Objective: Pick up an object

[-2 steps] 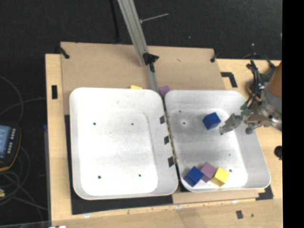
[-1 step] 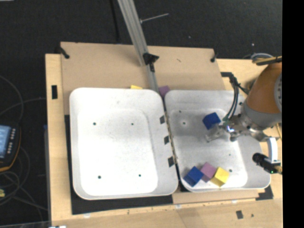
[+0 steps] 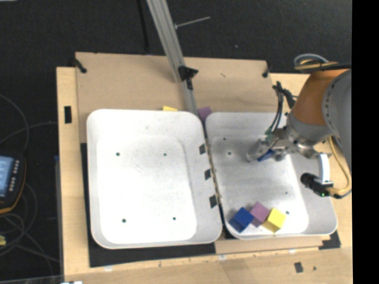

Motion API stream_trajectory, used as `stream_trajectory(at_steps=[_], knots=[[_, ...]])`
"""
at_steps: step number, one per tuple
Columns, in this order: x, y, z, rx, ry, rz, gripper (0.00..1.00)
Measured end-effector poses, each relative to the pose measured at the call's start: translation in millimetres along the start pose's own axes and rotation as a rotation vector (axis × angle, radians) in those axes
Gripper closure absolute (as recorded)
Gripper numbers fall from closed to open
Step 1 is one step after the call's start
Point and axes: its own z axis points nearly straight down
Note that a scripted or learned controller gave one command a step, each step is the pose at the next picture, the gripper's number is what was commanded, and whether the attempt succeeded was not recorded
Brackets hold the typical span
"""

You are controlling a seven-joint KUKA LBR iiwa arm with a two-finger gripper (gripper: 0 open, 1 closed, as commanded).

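From above, the gripper hangs low over the far half of the right bin, reaching in from the right; whether it is apart or together I cannot tell; something small and blue sits at its tip, unclear what; a blue block, purple block and yellow block cluster at the near edge, touching; the left bin lies alongside.

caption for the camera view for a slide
Grey KUKA gripper hovers over right white bin; blue, purple, yellow blocks at its near edge.
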Motion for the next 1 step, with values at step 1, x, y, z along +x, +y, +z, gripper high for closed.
stream_trajectory(at_steps=[1], knots=[[33.7,6.8,-0.8,0.003,0.001,0.0,0.0]])
